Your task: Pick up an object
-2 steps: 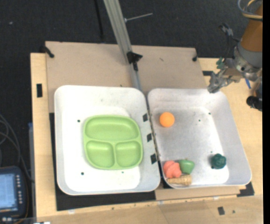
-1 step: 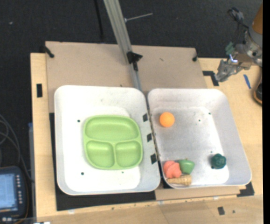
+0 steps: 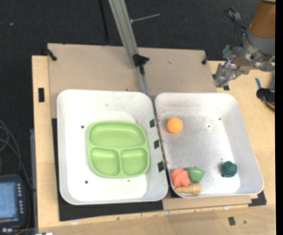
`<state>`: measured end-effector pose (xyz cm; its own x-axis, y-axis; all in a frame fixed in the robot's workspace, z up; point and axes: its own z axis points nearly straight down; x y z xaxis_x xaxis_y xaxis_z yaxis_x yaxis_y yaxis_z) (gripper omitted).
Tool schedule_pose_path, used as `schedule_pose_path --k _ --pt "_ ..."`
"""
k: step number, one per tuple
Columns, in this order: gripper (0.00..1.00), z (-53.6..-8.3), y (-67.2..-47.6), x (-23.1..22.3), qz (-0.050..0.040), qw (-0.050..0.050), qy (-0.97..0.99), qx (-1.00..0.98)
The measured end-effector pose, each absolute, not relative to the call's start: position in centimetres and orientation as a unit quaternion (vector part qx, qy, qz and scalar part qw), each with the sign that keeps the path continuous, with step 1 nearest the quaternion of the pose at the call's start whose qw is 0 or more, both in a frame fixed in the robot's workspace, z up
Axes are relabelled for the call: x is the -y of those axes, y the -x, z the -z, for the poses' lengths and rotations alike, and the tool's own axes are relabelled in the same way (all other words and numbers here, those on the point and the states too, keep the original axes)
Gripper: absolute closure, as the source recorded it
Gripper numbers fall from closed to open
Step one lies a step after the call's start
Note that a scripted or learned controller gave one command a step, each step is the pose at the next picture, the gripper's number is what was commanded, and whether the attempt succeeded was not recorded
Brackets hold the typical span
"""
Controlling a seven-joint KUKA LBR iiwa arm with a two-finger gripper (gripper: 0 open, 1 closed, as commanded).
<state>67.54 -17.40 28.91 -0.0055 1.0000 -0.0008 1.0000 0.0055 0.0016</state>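
There were 2 bins (image 3: 68, 131), 1 green tray (image 3: 118, 148), 1 orange ball (image 3: 175, 125), 1 dark green obj (image 3: 228, 169) at 5 o'clock, 1 pink toy (image 3: 180, 177).

no legible text, labels or numbers anywhere

Two bins sat side by side on the table (image 3: 42, 131). The left bin (image 3: 73, 111) held a divided tray (image 3: 117, 148) near its middle. In the right bin (image 3: 219, 111), a ball (image 3: 175, 126) lay near the left wall, a round object (image 3: 228, 169) toward the near right corner, and a cluster of small items (image 3: 186, 178) against the near left corner. The gripper (image 3: 223, 75) hung beyond the right bin's far right corner.
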Motion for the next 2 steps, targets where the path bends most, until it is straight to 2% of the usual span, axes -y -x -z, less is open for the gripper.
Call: schedule_pose_path --k 1,2 --pt "1.0 -27.3 -67.0 12.8 0.0004 0.0 -0.705 -0.709" --pt "1.0 -26.9 -65.5 7.6 -0.0001 0.0 -0.705 -0.709"
